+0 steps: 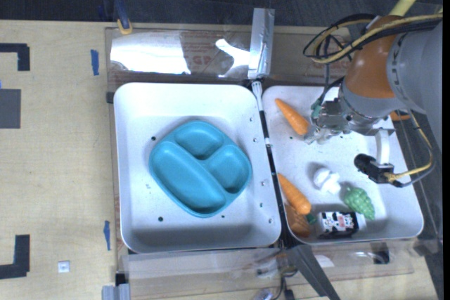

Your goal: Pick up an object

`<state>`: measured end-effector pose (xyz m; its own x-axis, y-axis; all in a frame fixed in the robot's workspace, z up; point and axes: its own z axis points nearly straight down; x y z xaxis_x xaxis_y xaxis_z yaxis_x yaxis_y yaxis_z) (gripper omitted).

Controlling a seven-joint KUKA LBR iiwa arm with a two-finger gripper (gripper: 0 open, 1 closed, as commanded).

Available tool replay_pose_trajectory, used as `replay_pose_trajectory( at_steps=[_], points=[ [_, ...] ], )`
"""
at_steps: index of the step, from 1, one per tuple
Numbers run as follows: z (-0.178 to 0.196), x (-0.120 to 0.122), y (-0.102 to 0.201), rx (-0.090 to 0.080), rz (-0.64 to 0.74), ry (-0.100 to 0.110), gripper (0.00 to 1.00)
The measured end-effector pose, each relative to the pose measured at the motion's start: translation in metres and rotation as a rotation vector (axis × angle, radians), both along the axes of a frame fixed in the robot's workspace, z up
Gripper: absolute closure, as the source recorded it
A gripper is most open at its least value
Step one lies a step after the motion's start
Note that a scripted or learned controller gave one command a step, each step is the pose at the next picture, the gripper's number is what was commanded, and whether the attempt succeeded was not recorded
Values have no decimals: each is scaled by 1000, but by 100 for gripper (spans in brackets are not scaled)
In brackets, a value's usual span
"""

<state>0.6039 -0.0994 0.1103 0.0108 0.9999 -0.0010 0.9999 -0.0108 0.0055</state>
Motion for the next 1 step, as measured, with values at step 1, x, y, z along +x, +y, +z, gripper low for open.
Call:
replay_pose_trajectory(
  at_steps=[1],
  points=[
    [77, -35, 81, 3, -14, 0, 100]
  ],
)
